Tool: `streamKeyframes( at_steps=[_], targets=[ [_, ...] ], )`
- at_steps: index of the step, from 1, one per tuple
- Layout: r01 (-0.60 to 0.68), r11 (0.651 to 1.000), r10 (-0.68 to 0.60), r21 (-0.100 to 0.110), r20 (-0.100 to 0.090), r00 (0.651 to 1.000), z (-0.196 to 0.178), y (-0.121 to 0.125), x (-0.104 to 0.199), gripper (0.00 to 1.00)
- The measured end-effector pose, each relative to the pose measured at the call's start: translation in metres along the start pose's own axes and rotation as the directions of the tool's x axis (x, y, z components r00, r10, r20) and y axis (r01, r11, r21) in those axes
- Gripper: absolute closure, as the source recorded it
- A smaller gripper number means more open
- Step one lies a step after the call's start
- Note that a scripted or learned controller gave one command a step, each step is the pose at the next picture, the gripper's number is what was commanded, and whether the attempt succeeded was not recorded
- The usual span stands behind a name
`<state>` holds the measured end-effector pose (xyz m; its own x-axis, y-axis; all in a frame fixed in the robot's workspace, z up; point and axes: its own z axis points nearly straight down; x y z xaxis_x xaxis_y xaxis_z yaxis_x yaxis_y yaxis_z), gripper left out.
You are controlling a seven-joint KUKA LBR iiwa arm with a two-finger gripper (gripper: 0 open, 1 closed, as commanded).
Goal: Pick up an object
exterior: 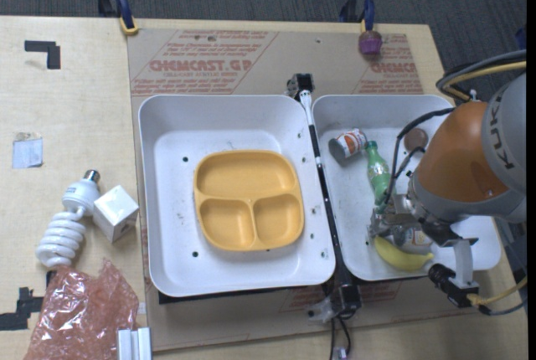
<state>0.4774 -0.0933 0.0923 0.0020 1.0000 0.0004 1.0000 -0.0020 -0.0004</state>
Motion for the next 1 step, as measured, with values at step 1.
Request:
streamKeyframes(
  at_steps=[1],
  targets=[
    [-0.002,1.000,0.002,-0.003,0.000,1.000,-0.0099,0.0013,-0.0007,1.00]
  ],
)
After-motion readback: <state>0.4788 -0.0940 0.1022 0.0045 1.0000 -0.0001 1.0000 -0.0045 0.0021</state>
